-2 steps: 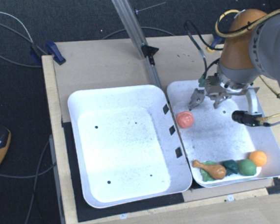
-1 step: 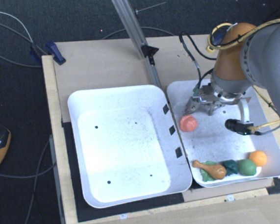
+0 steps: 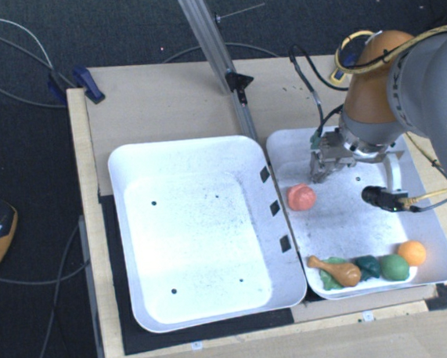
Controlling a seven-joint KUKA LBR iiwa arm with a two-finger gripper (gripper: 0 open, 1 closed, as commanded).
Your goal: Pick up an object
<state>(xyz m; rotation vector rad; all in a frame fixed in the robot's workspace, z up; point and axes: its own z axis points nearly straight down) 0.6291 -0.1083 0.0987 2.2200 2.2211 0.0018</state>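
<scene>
Item: pink ball point(image 3: 302, 198), one piece, lying in the right bin point(image 3: 344, 210) close to its left wall, near the divide with the left bin point(image 3: 189, 233). Rounded, apparently a toy of soft plastic or foam; judged light, slightly yielding, and liable to roll if nudged from one side. Best taken across its widest part, one finger either side, from straight above.

Gripper point(image 3: 322, 165): hangs low over the right bin, up and to the right of the pink ball, apart from it. Whether the pincer stands apart or together cannot be told at this slant; nothing is seen held.

Other stock, along the near edge of the right bin: drumstick toy point(image 3: 334, 270), dark green piece point(image 3: 368, 266), green ball point(image 3: 395, 267) and orange ball point(image 3: 411, 253) (all crowded, touching or nearly so, and harder to take cleanly).
</scene>
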